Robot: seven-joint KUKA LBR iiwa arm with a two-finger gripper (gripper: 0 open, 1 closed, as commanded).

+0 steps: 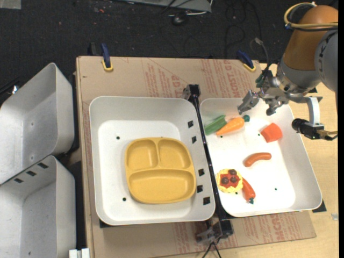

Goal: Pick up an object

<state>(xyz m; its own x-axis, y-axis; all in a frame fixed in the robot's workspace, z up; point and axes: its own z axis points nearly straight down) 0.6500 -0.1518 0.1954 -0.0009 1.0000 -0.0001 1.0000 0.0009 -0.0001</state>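
Observation:
My gripper (pixel 259 106) hangs over the far end of the right bin (pixel 306 160), fingers spread open with nothing between them. Just below and left of it lies an orange carrot (pixel 231 126) with a green top (pixel 214 124). An orange-red block (pixel 271 133) rests below and right of the gripper. Further toward the front lie a brown-orange sausage (pixel 257 158), a yellow piece topped with dark red berries (pixel 229 180) and a small red pepper (pixel 248 190).
The left bin (pixel 107 144) holds a yellow divided plate (pixel 160 170). A black divider (pixel 201 144) runs between the bins. Grey-white containers (pixel 32 144) stand off the bench at the left. The arm's orange band (pixel 314 18) sits at the upper right.

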